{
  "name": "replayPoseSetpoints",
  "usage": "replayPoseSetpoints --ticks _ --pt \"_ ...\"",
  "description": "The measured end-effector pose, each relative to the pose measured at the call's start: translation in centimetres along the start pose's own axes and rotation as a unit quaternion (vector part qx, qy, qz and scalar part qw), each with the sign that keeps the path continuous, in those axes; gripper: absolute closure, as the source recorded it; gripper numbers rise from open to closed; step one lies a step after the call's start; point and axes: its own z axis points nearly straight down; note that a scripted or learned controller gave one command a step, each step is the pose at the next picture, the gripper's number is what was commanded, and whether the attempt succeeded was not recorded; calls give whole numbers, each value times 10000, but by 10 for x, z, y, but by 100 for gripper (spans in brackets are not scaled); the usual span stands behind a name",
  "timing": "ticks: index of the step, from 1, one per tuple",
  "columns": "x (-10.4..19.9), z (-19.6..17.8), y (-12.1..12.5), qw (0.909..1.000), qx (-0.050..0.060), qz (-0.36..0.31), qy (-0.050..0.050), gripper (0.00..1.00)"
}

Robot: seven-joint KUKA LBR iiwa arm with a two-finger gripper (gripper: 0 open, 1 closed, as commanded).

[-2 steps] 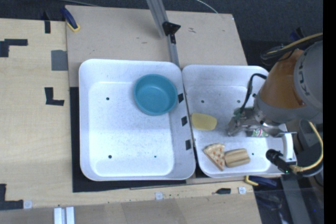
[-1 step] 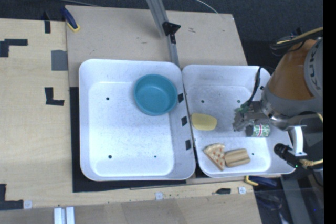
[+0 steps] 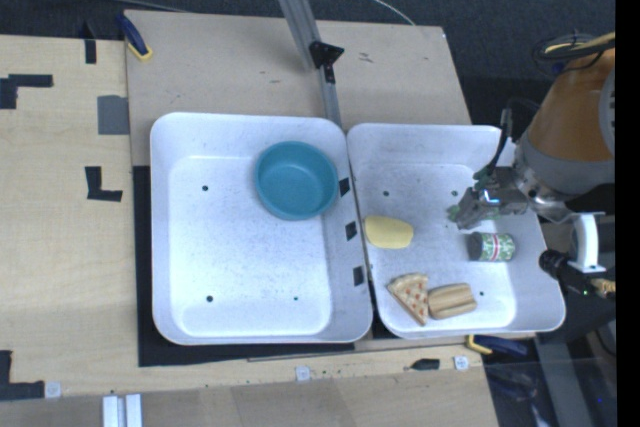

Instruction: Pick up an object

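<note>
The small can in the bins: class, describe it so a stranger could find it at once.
Take the right-hand white bin. Near its right wall, just below the claw, lies the small can on its side. Unlike the yellow lump, pizza slice and bread roll, it is green, white and cylindrical.

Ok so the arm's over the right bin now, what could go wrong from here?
1. The tool hangs just above the can, which lies on its side near the right bin's far wall; it may roll away when touched.
2. The pizza slice and bread roll touch, so a grab there could catch both or push one aside.
3. The lemon is rounded and may slip out.
</note>
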Motion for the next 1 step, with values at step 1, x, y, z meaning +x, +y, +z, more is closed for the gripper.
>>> replayPoseSetpoints --ticks 1 --pt "0 -22 1 10000 14 4 5 100"
